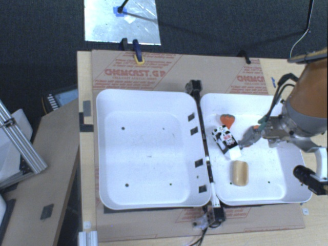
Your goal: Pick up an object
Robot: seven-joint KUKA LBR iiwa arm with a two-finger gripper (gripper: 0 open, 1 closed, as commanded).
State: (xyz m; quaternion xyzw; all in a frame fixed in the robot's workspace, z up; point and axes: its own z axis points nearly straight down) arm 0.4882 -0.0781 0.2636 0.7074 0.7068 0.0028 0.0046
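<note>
The right bin (271,188) holds three objects. A small orange piece (227,120) lies near its upper left corner. Just below it is a black-and-white toy (223,137), set diagonally against the bin's left wall. A tan rounded block (239,172) rests nearer the front. My gripper (249,136) hangs low over the right bin, directly right of the black-and-white toy and close to its lower end. I cannot tell whether it touches the toy. Nothing is visibly held.
The left bin (102,152) sits beside the right one, with a black divider strip (201,137) with clips between them. The arm's orange band (313,88) and grey wrist cover the right bin's right side. A black part (307,178) juts out at the bin's right rim.
</note>
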